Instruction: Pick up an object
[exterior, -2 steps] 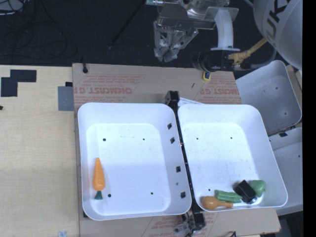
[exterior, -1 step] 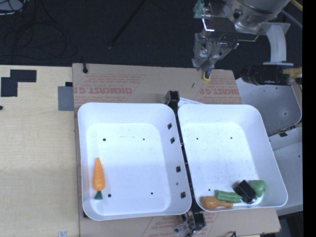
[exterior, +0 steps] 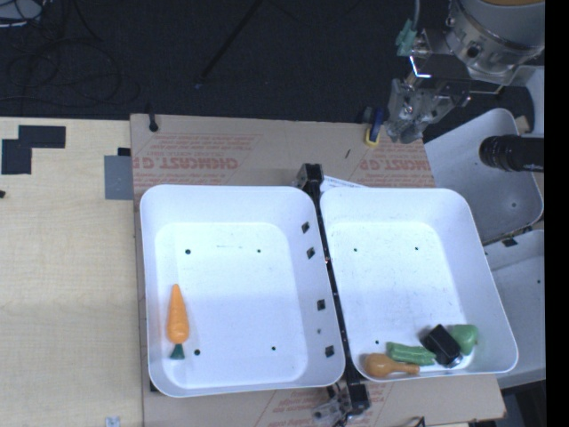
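Objects for picking are seen in both bins in the camera view. A toy carrot point(exterior: 178, 317), orange with a small green top, lies in the left bin point(exterior: 222, 205) near its lower left corner, its tip pointing away from the camera. In the right bin point(exterior: 400, 205), a small cluster is gathered at the lower right corner: a green bean-shaped piece point(exterior: 410, 354), a black block point(exterior: 441, 343) resting partly over it, a rounder green piece point(exterior: 465, 335) just beside the block against the bin wall, and an orange-brown pear-shaped piece point(exterior: 388, 366) at the near rim. The gripper point(exterior: 411, 124) is held high beyond the far edge of the right bin, over the cardboard sheet point(exterior: 249, 154) under the bins, well apart from every object. Nothing is seen between its parts, but whether it is released or clenched cannot be told at this angle. A small yellow and blue item point(exterior: 373, 132) stands just beside it on the cardboard.
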You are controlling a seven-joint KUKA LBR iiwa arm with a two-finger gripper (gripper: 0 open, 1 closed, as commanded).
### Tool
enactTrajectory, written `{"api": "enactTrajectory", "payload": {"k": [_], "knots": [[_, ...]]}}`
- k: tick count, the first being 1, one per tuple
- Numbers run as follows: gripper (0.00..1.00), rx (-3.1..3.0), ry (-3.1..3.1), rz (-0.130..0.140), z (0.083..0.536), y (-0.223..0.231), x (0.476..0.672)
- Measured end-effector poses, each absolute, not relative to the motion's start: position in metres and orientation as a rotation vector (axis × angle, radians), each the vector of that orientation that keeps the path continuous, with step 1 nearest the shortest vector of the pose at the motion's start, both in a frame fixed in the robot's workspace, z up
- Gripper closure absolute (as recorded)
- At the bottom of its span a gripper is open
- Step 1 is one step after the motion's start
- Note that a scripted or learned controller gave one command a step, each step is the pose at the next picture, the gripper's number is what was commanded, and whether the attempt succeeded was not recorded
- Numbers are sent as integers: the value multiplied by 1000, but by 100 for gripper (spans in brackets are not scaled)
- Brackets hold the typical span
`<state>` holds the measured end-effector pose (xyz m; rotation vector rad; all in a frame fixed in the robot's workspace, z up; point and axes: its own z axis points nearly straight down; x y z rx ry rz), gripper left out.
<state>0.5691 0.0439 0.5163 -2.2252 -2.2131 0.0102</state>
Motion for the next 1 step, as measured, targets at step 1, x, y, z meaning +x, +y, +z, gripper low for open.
{"api": "enactTrajectory", "payload": {"k": [1], "knots": [[100, -2224, -2218, 3, 539, 11, 540]]}}
